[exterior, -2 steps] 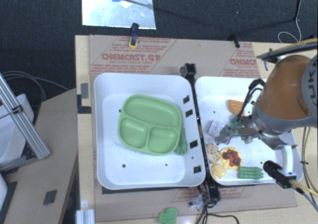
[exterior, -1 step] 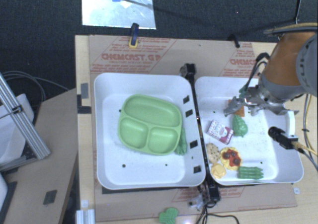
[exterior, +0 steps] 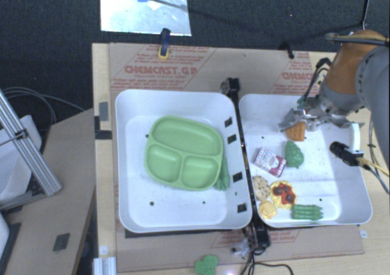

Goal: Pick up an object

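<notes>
My gripper [exterior: 300, 119] hangs over the far part of the right bin [exterior: 341, 188], at the end of the grey arm with the orange band [exterior: 356, 63]. A small orange piece [exterior: 297, 132] lies directly under the gripper's tip and touches it; a grip on it cannot be made out. Nearer the front lie a dark green leafy toy [exterior: 294, 153], a pink and white packet [exterior: 269, 161], a speckled cookie [exterior: 261, 187], a red and yellow pizza piece [exterior: 283, 193], a yellow piece [exterior: 267, 209] and a green bean bundle [exterior: 306, 211].
The left bin [exterior: 131, 200] holds a light green divided tray [exterior: 183, 153] with a green scrap [exterior: 223, 173] at its right edge. A black fitting [exterior: 344, 153] juts over the right bin's right side. A green toy [exterior: 206, 264] lies outside the bins at the front.
</notes>
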Tool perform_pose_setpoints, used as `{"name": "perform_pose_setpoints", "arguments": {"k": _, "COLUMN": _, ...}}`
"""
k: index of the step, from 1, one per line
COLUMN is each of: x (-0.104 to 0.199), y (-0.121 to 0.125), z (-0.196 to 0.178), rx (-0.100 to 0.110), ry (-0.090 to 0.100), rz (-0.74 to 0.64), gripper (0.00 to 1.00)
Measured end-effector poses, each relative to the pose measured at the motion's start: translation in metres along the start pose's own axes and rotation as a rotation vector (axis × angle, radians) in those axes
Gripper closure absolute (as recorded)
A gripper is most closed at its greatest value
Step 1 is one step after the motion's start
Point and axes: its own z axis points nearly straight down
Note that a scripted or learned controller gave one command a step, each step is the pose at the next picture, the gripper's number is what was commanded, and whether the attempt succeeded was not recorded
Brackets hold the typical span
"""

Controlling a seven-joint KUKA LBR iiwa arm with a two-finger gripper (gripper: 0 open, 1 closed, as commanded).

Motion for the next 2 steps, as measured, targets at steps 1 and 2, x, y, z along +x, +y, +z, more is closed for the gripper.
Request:
{"name": "perform_pose_setpoints", "arguments": {"k": 1, "x": 0.002, "y": -0.003, "z": -0.011, "rx": 0.005, "ry": 0.002, "rz": -0.001, "gripper": 1.00}}
{"name": "perform_pose_setpoints", "arguments": {"k": 2, "x": 0.050, "y": -0.036, "z": -0.116, "rx": 0.006, "ry": 0.004, "rz": -0.003, "gripper": 1.00}}
